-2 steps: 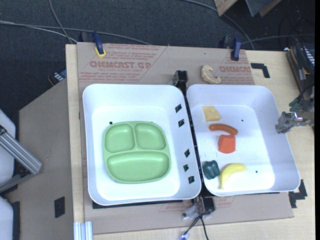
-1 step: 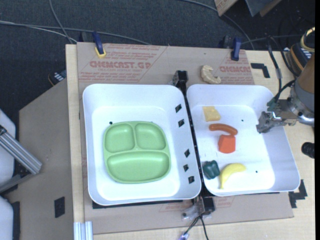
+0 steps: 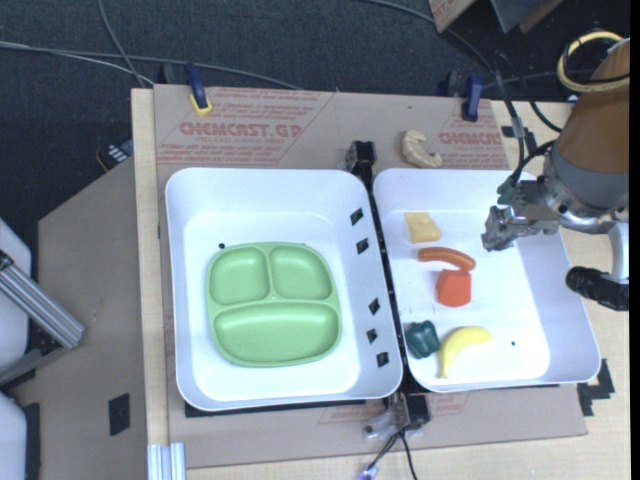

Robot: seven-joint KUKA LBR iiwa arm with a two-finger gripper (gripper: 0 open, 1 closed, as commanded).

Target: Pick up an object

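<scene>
Camera view: gripper (image 3: 497, 230) poised over right bin (image 3: 560, 298); finger state cannot be told. Nothing lifted; hot dog (image 3: 446, 258) ungrasped.

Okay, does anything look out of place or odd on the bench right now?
One thing: a small beige piece lies on the cardboard behind the right bin, outside both bins, while the other small items sit inside that bin. The green divided plate lies flat in the left bin. Nothing looks spilled or broken.
</scene>
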